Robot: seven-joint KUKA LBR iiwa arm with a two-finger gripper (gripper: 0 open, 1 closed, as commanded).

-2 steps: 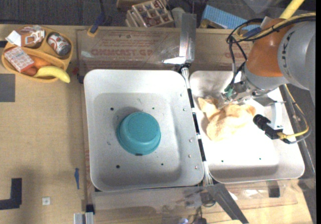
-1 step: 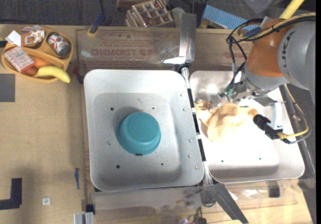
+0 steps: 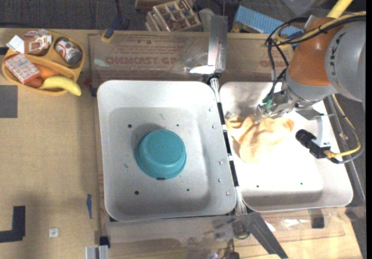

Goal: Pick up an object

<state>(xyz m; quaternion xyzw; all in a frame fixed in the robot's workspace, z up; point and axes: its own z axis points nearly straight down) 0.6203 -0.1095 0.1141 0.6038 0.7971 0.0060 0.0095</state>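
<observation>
The tool (image 3: pixel 271 107) is lowered onto the yellow cloth (image 3: pixel 258 135) near the right bin's (image 3: pixel 302 191) far-left corner; its state cannot be told. A grasp is judged underway, a lift next.

lab | robot arm (image 3: pixel 340 60), white bins (image 3: pixel 110 101) (cluttered floor behind)

teal bowl (image 3: pixel 161 153), pale yellow cloth (image 3: pixel 258 135), white bins (image 3: pixel 116 101), yellow banana (image 3: pixel 61 84)
</observation>
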